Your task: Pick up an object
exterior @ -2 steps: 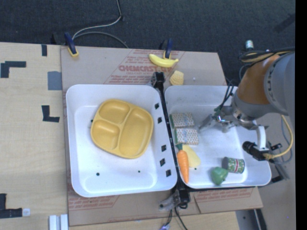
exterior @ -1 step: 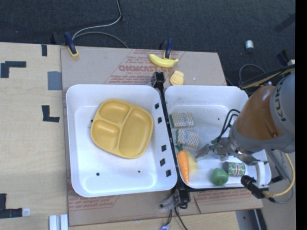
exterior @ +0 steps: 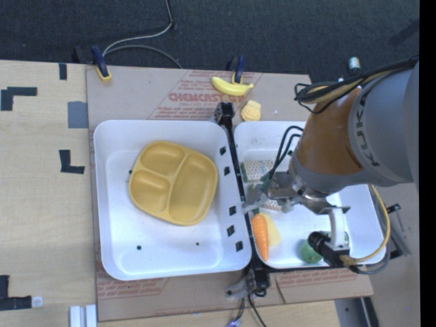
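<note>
The KUKA arm comes in from three o'clock and hangs over the right bin, its orange band broad above the wrist. The gripper sits low at the bin's nine o'clock side, close to the divider between the two bins. Whether the pincer is open or closed, I cannot tell; the metal parts there blur together, and nothing can be seen clamped in it.

Just below the gripper, toward six o'clock, lies an orange carrot, long axis running twelve to six, hard against the bin's left wall. Touching it on its three o'clock side is a pale yellow piece, too soft in outline to name. Further toward four o'clock, near the bin's bottom edge, a small green object sits partly behind a black fitting on the arm. A speckled patch shows on the bin floor at the gripper's twelve o'clock.

Over in the left bin, a yellow divided plate lies flat and turned at an angle, well apart from the arm.

Outside the bins, at twelve o'clock on the cardboard sheet, a toy banana rests beside a blue clamp, with a small yellow block just below it at the right bin's rim. Another blue clamp holds the cardboard's far left corner.
</note>
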